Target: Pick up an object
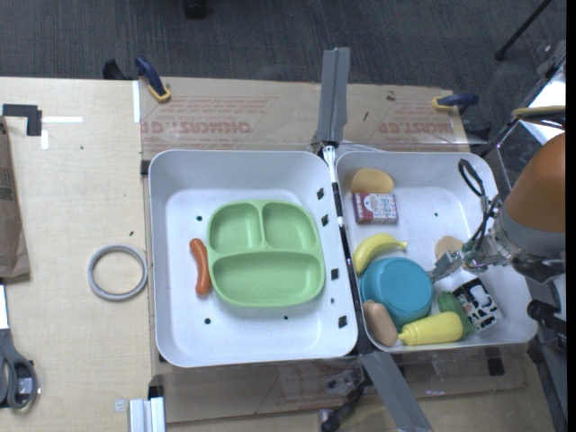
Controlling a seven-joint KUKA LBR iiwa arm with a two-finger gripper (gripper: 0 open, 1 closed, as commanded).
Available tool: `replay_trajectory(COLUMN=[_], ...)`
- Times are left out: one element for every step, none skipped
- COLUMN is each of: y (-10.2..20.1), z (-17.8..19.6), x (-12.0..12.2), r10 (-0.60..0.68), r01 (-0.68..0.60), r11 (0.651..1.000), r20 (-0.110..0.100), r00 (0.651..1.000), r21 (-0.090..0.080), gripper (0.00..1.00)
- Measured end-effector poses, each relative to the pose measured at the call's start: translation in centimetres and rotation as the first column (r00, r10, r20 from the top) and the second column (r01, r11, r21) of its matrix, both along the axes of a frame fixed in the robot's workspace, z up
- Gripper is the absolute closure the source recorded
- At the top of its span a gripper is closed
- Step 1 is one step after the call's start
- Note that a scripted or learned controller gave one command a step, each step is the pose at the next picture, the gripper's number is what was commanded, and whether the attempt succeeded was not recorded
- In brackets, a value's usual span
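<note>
- The pick is not yet done, as I judge it: the gripper (454, 261) is low in the near half of the right bin (423, 162), just beside the right rim of the blue bowl (396, 288), and no object is seen lifted in it. How far it is open I cannot tell; the metal parts are too small and blurred.
- What is left is then the whole grasp and the lift. The object for the pick is probably the blue bowl or the tan round piece (447, 246) near the gripper, but which one I cannot say.
- Nearest in the right bin, along its front wall, lie a brown potato-like piece (380, 322) and a yellow long object (432, 328), both touching the bowl. Just beside them are a small green thing (447, 301) and a black-and-white patterned item (475, 302).
- Behind the bowl a banana (376, 248) curves along its far rim.
- Farther back stand a small red box (374, 208) and, behind it, a yellowish lump (372, 180). A black loop (471, 176) lies at the far right corner.
- The left bin (171, 331) holds a green divided plate (265, 253), with nothing in its compartments, and an orange sausage-shaped toy (202, 266) just beside its left edge.
</note>
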State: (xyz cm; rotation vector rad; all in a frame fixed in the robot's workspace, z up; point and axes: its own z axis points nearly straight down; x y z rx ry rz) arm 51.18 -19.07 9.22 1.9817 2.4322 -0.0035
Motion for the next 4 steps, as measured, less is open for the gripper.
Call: replay_trajectory(y=[2.8, 4.2, 2.6, 4.3], z=[1.1, 0.3, 0.2, 0.0], x=[5.3, 4.2, -0.2, 2.8], r10=[0.028, 0.106, 0.147, 0.022], r01=[-0.028, -0.106, -0.147, -0.022], r11=[1.000, 0.994, 0.989, 1.000], r20=[0.000, 0.006, 0.008, 0.002], r00=[1.000, 0.994, 0.989, 1.000], r21=[0.003, -0.001, -0.004, 0.002], gripper=[0.00, 0.00, 0.00, 0.00])
